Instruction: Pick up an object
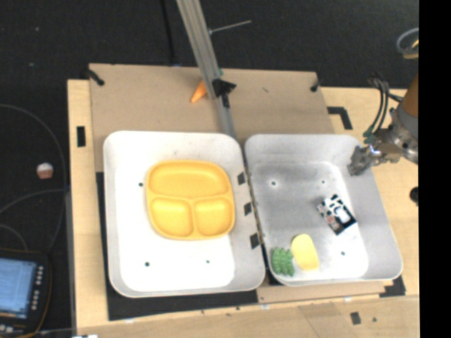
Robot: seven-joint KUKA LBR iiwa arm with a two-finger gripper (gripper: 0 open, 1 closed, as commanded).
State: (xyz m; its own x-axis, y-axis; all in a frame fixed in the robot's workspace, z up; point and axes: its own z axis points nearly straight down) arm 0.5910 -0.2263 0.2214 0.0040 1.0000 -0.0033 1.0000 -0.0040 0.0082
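So the grey two-finger gripper [359, 160] is sitting at the far right, right over the upper right rim of the right-hand shallow white bin [282, 153], with nothing between its fingers that I can see, and honestly I can't tell if they're spread or pressed together, it's too small and blurry. Inside that bin there's a small black-and-white boxy object [336, 214] lying tilted toward the right side, a pale yellow rounded soft-looking lump [305, 251] near the bottom edge, and a little green bumpy block [282, 260] just beside it on its left, close enough that they look like they're touching. All three are well apart from the gripper. The left-hand shallow white bin [127, 259] has a yellow plastic divided plate with three compartments [189, 199] lying flat roughly in the middle. Both bins sit side by side on a tan wooden bench top [155, 97], and a slanted silver metal rail [201, 41] runs down from the top to where the bins meet, with a small orange bit [199, 92] next to it. There's a screen glowing blue [17, 287] at the lower left corner.
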